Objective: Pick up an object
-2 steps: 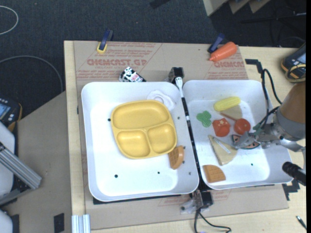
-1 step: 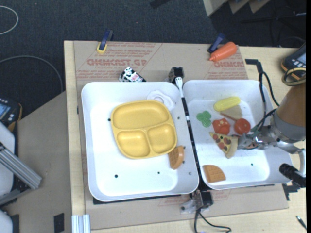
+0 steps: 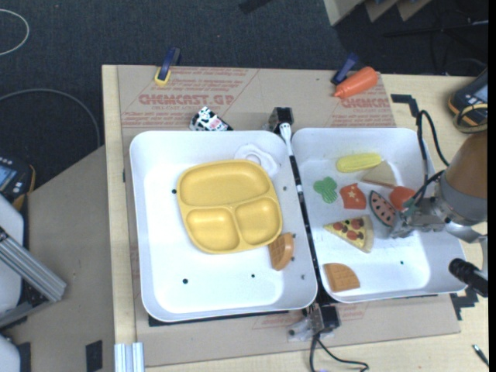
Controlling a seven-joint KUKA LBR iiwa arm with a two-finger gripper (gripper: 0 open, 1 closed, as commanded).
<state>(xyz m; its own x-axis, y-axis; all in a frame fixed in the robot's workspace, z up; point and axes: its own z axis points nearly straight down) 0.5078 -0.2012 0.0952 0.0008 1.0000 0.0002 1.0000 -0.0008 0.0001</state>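
My gripper (image 3: 398, 225) reaches in from the right and hangs low in the right bin (image 3: 403, 273). It sits just right of the watermelon slice (image 3: 380, 207) and just below a red tomato piece (image 3: 401, 196). To its left lies a pizza slice (image 3: 350, 232). Farther back in the same bin are a yellow corn cob (image 3: 359, 162), a green broccoli (image 3: 325, 187), a red piece (image 3: 353, 197) and a tan wedge (image 3: 379, 180). A brown bread piece (image 3: 341, 276) lies near the bin's front.
The left bin (image 3: 155, 231) bears a yellow divided plate (image 3: 229, 205), a brown pastry (image 3: 282, 250) at its right wall and a white ring (image 3: 259, 156) at the back. An orange carrot toy (image 3: 356, 82) and clamps lie on the board behind the bins.
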